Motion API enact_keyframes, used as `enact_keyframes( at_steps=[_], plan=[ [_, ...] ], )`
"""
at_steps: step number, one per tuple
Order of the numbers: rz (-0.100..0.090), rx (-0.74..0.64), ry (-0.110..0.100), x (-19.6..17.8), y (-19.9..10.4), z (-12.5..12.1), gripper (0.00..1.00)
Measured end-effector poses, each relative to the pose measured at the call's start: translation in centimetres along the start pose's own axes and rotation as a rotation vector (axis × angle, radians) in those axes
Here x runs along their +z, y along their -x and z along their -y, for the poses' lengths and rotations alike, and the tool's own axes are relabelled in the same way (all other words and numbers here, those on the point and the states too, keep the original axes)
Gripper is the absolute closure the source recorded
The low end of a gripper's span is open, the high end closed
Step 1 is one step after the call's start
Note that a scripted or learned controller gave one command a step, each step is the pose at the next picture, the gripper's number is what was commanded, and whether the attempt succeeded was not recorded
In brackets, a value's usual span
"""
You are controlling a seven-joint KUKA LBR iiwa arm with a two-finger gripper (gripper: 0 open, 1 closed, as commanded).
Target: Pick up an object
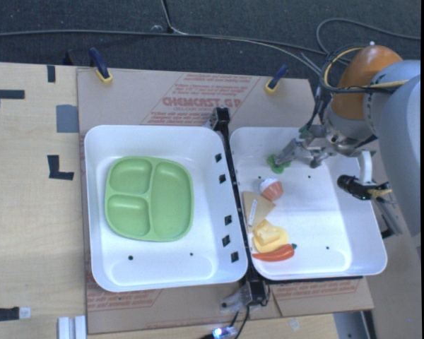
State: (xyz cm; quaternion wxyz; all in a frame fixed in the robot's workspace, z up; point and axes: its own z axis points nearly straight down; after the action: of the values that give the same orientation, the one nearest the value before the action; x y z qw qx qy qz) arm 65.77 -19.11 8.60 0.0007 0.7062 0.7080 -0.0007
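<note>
Green is the first colour from the left: a divided plate (149,198) of pale green plastic lies flat in the left bin (99,260), alone there. Both white bins sit on a brown cardboard sheet (191,97) on the wooden worktop (28,210), with two clamps (99,66) at the far edge of the cardboard.

Going right over the wall between the bins, the right bin (353,260) holds the things to pick. Close to this wall lie a small pink and white piece (270,187), below it a pale tan wedge (257,207), then a yellow piece (268,235) touching a red pepper-like piece (274,254) at the near side. Higher up, near the far wall of the bin, is a small green object (276,164).

The gripper (297,154) is low over this bin, reaching from the right, and its tip is just beside the green object, maybe touching it. Whether the jaws are wide, narrow, or closed on something I cannot tell, because the view is too blurred there.

I judge the step as the approach or the grasp itself, with the green object as the likely target. The next move calls for a firm closing around it and then a straight lift, since a small thing so near the wall may slip away
</note>
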Motion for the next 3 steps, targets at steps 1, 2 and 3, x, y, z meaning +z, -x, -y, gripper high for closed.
enact_keyframes(
  at_steps=[1, 2, 3],
  plan=[
    [-0.003, -0.003, 0.001, -1.3, -0.2, -0.2, 1.0],
    [-0.001, 0.0, 0.005, -7.4, -1.0, -0.4, 1.0],
    [-0.001, 0.001, 0.003, -11.7, -0.8, -0.6, 1.0]
  ],
)
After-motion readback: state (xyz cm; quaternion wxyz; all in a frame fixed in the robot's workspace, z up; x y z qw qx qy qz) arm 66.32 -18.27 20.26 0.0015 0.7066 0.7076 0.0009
